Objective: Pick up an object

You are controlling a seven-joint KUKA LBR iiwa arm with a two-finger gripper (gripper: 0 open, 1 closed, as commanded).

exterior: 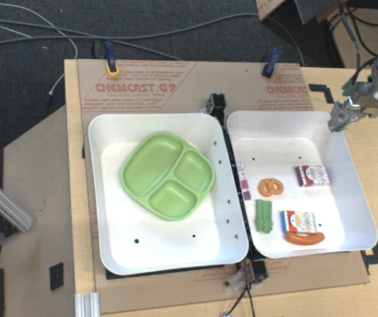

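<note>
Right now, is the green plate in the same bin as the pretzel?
No, the green plate lies in the left bin, the pretzel in the right bin.

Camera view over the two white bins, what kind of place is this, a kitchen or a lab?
Most likely a robotics lab: the bins sit on a clamped cardboard sheet, loose cables run across the floor, and a gripper hangs over toy food like the pretzel.

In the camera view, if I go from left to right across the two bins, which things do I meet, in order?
Green divided plate in the left bin → narrow pink packet by the right bin's left wall → green block → pretzel → small red-and-white box.
</note>
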